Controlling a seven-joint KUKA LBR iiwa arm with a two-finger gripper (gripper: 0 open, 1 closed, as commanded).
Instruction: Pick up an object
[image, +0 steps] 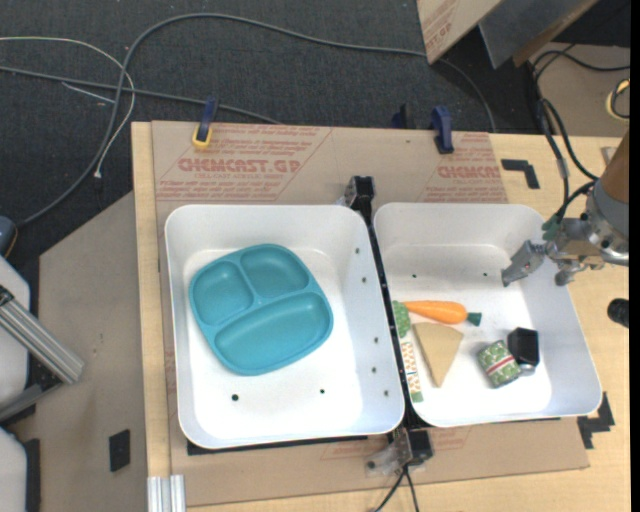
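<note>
- Your gripper (545, 262) hovers over the right bin's (450, 225) far right corner; its fingers look spread apart, holding nothing.
- Below it lie an orange carrot (436, 311), a tan wedge (439, 350) and a green-and-black object (510, 358).
- The left bin (200, 235) holds a teal plate (261, 308).

Bare floor behind carrot (436, 312) in right bin (450, 222)

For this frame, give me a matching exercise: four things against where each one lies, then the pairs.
Things:
1. blue divided plate
2. toy carrot
3. tan wedge
4. tool

Places:
A. right bin, below the carrot
B. right bin's upper right part
C. left bin
D. right bin, lying across, green end to the right

Pairs: 1-C, 2-D, 3-A, 4-B
</note>
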